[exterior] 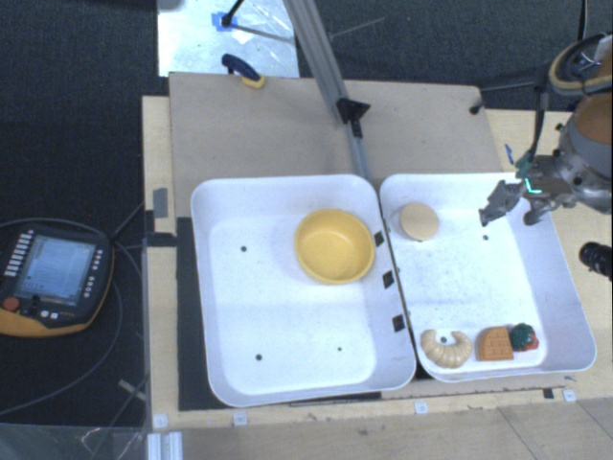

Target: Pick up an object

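Starting at the far left: a control pendant (50, 286) lies on the dark floor beside the tabletop (421, 127). Left bin (230, 353) holds a yellow bowl (334, 245), upright, toward its back right area. Nothing else seen in that bin.

Right bin (565, 324), touching the left one along the middle seam. Contents: a round beige disc (419, 221) near the back left corner; along the front wall a pale curved pastry-like piece (447, 348), then an orange block (495, 343) just beside it, then a small dark red-and-green item (523, 335) touching the block. Too small to name that last one surely.

End effector (514, 206) hangs above the back right part of the right bin, well apart from every object. Two dark fingers appear spread, with a gap between them; nothing held.

Judgement: approach step, no grasp yet. No target is obvious. The disc is nearest, to the left, and stands alone. Next move calls for shifting over a chosen piece, then descending with fingers open to straddle it. The front cluster is crowded against the wall; risk of nudging neighbours there.
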Controlling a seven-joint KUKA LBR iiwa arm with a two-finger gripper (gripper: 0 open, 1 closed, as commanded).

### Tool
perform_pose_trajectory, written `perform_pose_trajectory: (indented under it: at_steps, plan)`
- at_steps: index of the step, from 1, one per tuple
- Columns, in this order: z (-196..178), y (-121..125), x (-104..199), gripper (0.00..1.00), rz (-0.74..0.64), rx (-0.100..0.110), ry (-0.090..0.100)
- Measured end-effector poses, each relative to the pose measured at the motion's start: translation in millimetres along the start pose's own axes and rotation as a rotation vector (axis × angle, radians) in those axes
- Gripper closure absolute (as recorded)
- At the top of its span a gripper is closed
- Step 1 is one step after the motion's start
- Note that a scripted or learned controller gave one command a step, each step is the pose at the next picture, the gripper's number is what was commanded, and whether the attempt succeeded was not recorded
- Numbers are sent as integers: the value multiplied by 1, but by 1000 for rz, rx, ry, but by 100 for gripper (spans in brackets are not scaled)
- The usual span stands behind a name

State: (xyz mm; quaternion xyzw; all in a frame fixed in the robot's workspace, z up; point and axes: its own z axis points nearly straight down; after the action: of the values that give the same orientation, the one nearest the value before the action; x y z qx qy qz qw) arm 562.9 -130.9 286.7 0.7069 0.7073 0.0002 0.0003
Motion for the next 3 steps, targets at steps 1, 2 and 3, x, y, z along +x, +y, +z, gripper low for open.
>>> perform_pose_trajectory:
  at_steps: [1, 2, 3]
  plan:
    - [0, 0, 0, 0, 0, 0, 0]
    - [61, -2, 5, 0, 0, 4, 1]
    - [123, -2, 4, 0, 0, 5, 1]
